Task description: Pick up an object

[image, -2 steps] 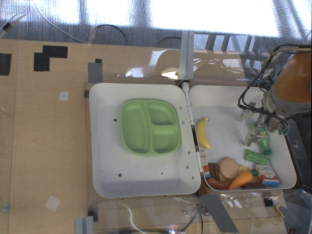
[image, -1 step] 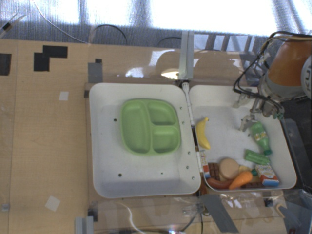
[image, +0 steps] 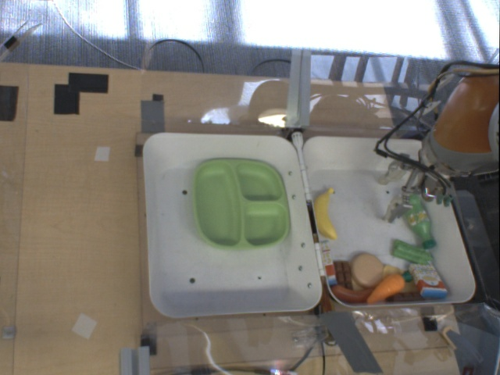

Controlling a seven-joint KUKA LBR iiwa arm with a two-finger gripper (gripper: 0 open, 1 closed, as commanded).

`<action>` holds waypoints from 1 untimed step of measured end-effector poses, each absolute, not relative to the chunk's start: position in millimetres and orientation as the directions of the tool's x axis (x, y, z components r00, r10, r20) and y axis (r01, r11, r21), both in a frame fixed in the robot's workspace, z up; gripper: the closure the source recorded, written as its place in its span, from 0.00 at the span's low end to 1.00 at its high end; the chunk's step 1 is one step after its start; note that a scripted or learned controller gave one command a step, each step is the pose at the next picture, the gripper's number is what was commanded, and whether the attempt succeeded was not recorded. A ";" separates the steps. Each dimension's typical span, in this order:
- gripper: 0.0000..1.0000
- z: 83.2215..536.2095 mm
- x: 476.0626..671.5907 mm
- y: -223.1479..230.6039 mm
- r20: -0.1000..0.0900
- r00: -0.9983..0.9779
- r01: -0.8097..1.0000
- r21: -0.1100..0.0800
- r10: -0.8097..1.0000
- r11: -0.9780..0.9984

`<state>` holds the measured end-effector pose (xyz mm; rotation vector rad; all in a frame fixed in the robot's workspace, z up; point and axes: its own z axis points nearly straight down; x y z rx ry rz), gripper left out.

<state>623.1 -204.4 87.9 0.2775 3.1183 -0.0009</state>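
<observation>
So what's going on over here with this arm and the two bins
A robot arm reaches into the right bin, its pincer low beside a green bottle. Whether it grips anything can't be told. A banana, a carrot and other toy food lie in that bin; a green divided plate sits in the left bin.

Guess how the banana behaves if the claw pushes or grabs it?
The banana looks like moulded plastic, so probably stiff and light. Its curved, smooth body may spin or slip out of a pinch. It lies close to the right bin wall, so a push could jam it there.
</observation>
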 end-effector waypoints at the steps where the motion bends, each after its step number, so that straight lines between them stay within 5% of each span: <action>1: 0.00 183.8 668.5 -205.2 -0.024 -0.988 0.151 -0.002 0.151 0.989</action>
